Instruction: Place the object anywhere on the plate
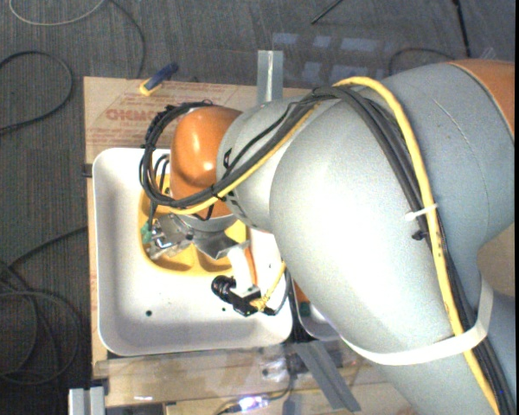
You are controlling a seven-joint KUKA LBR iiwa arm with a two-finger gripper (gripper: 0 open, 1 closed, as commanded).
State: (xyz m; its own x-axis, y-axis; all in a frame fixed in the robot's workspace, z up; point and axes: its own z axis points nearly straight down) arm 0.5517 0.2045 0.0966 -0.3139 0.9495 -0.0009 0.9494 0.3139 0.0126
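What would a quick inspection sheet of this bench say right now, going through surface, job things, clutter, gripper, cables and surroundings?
Surface: left white bin on a cardboard sheet.
Job's things: a yellow plate shows as a sliver under the wrist; the object cannot be made out.
Clutter: blue and yellow item on the cardboard's far edge.
Gripper: gripper low over the plate, state unclear.
Cables: black and yellow cable bundle along the arm; loose black leads on the floor.
Surroundings: dark carpet around the bench.
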